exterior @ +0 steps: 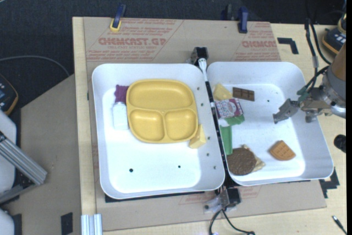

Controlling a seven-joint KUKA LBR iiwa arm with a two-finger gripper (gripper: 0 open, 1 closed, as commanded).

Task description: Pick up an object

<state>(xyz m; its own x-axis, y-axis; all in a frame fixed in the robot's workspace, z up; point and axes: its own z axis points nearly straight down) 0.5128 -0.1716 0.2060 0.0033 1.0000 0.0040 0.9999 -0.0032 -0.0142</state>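
Note:
My gripper [297, 113] hangs over the right side of the right bin [258, 71], its fingers spread open with nothing between them. Below it and slightly left lies an orange cracker [281, 151]. Along the bin's left side sit a brown chocolate bar [243, 94], a yellow wedge [221, 91], a pink and white packet [229, 109] over a green strip [227, 137], and a round brown cookie [241, 161]. The gripper touches none of them.
The left bin [148, 179] holds a yellow divided tray [162, 110], a purple item [120, 93] and a white item [119, 116] at its left, and a yellow scrap [198, 140] at its right. Cables [313, 47] run near the arm.

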